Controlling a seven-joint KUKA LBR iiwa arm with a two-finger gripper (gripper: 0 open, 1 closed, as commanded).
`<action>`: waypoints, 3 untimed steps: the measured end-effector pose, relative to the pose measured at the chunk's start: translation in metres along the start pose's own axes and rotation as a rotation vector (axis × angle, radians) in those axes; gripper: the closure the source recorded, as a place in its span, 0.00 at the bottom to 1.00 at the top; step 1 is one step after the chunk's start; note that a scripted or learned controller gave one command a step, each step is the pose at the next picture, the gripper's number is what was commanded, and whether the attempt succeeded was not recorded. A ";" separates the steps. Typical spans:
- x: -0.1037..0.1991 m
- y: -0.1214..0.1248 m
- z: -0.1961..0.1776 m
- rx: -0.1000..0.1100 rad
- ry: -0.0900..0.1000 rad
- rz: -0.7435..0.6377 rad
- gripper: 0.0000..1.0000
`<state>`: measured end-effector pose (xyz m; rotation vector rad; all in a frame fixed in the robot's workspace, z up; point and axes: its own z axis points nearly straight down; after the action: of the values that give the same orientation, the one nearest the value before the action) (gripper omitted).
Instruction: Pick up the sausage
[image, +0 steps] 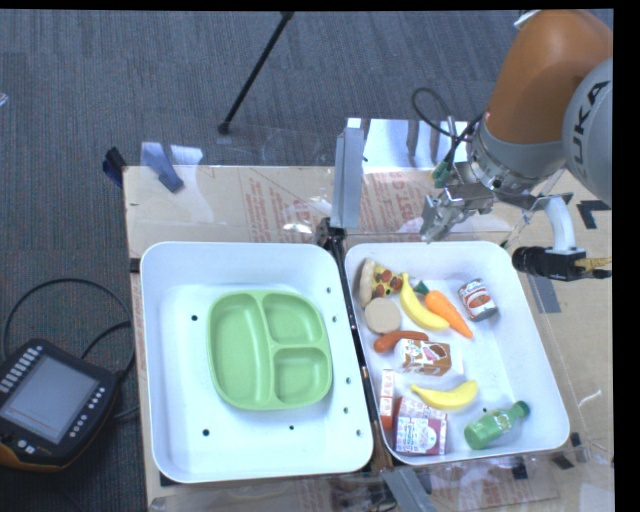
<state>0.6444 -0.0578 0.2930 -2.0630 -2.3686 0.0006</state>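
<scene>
Orange-red, the sausage (401, 339) lies wedged between a round biscuit (382, 316) and carton (425, 356), so the gripper (440, 217), its opening impossible to judge, may snag those neighbours.

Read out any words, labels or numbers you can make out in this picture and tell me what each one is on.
"KU": large dark letters on the grey arm housing, cut off at the frame edge.
Red printing on the cardboard behind the bins: too blurred to read.
Labels on the small can, the snack packet, the red-and-white cartons and the green bottle: too small to read.
Handheld pendant screen: nothing legible.
</scene>
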 end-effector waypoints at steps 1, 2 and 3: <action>0.046 0.005 0.107 0.004 0.001 -0.127 1.00; -0.017 -0.002 -0.061 -0.001 -0.001 -0.252 1.00; 0.036 0.004 0.091 0.003 0.002 -0.377 1.00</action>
<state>0.6435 -0.0217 0.2016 -1.5811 -2.7101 0.0024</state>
